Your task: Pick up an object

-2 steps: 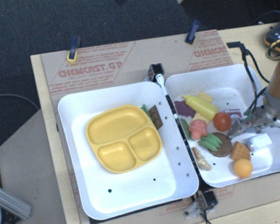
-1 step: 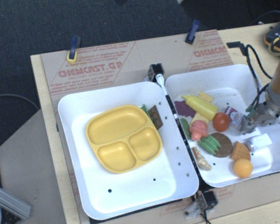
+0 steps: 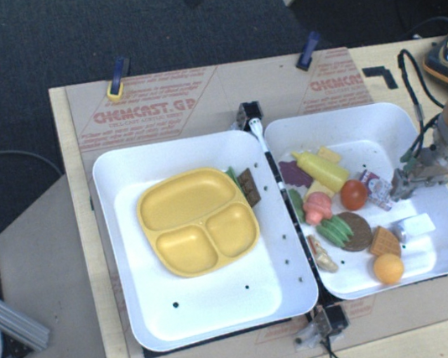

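The right bin holds several toy foods: a yellow bottle, a purple piece, a red tomato, a pink piece, a green and brown round piece and an orange ball. My gripper reaches in from the right and sits low over this bin's right half. Just left of it lies a small silvery-pink item, close to or touching the gripper. I cannot see anything held.
The left bin carries a yellow divided plate, with a small brown piece by its right rim. A white card and an orange-brown wedge lie near the gripper. Black cables run past the bench's right edge.
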Motion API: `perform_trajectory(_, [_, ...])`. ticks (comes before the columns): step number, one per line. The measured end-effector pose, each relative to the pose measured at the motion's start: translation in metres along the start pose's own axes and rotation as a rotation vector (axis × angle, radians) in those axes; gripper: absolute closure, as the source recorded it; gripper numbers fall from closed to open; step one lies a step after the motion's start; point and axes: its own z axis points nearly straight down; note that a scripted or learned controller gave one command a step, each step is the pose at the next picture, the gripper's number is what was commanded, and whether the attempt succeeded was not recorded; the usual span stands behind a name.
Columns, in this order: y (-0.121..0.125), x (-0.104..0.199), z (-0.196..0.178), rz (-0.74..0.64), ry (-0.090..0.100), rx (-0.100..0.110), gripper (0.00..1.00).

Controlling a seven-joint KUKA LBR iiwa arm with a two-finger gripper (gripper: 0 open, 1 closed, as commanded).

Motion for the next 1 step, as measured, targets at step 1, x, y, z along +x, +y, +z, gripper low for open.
perform_trajectory(1, [0.0003, 0.0003, -0.0643, 0.0, -0.002, -0.004, 1.0])
